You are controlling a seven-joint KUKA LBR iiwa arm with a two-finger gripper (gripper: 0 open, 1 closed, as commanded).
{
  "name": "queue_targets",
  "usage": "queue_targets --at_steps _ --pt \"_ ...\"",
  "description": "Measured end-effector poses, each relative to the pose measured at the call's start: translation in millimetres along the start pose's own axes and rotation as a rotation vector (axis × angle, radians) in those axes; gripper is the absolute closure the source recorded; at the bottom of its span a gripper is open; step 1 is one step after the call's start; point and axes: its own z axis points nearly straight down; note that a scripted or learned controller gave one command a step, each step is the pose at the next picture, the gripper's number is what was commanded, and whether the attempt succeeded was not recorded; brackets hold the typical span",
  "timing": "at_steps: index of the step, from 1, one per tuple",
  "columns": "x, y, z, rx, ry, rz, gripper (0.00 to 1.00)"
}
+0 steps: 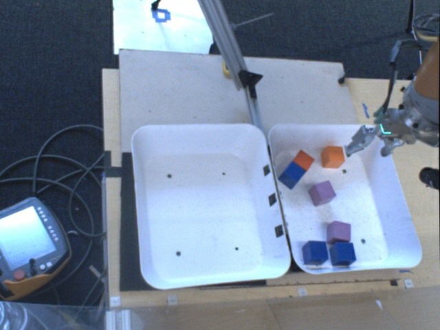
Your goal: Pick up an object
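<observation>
Currently the gripper hangs over the right bin, at that bin's upper right, fingers spread and pinching nothing. Nearest is an orange cube, just left of the fingertips and apart from them. To do this well, I'd centre the jaws squarely over that cube, align them with its flat faces, then descend fully before closing.

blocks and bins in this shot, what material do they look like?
Blocks, e.g. the orange block and purple block: probably painted wood or foam, with matte, evenly coloured faces, crisp edges and no glare. Bins, e.g. the right bin: likely moulded plastic, smooth white with rounded corners and a rolled rim.
</observation>
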Motion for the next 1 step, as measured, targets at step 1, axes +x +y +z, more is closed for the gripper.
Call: queue_targets --at_steps 1 --pt "0.1 0.7 -1.9 -0.003 -0.001 -0.001 0.00"
